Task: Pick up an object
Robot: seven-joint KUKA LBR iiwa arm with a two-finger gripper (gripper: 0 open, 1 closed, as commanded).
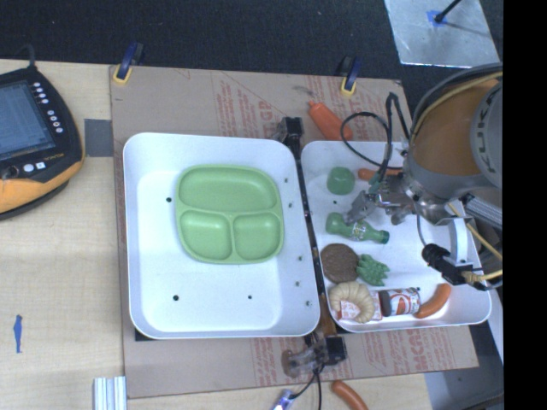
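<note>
Near to far in the right-hand shallow white bin [479,319], a tan croissant-shaped toy [353,301], a small ketchup bottle [399,301] and an orange sausage [433,301] are lying along the six o'clock edge, a brown disc [339,262] and a leafy green piece [373,269] above them. The approach step is judged to be in hand: the gripper [373,205] is being held just at the twelve o'clock side of a green plastic toy bottle [355,228], lying on its side near the bin's centre, nothing seen between the fingers. Whether the jaws are apart cannot be told; a centred descent would be called for next.
</note>
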